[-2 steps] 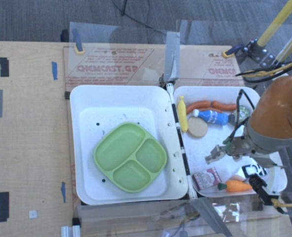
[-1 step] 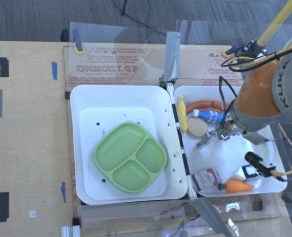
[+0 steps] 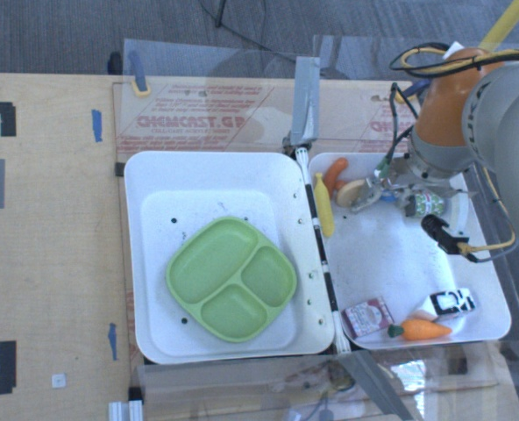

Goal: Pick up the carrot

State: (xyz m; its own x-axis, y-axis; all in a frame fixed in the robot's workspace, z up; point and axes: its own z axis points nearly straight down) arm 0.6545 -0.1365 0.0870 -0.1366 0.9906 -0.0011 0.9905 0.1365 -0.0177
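The gripper (image 3: 371, 191) is seen at the right bin's (image 3: 391, 261) far end; its jaw state cannot be told. The carrot (image 3: 424, 329) lies near the front edge.

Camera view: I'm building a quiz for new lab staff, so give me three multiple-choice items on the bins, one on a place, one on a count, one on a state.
1. Where is the carrot?
A. right bin's near edge
B. on the green tray
C. left bin's far corner

2. How many compartments has the green tray?
A. two
B. three
C. five

3. The pincer is
A. over the tray
B. touching the carrot
C. at the right bin's far end, apart from the carrot

Key: A, it lies beside the small box; B, three hollows show; C, much bin floor separates them.
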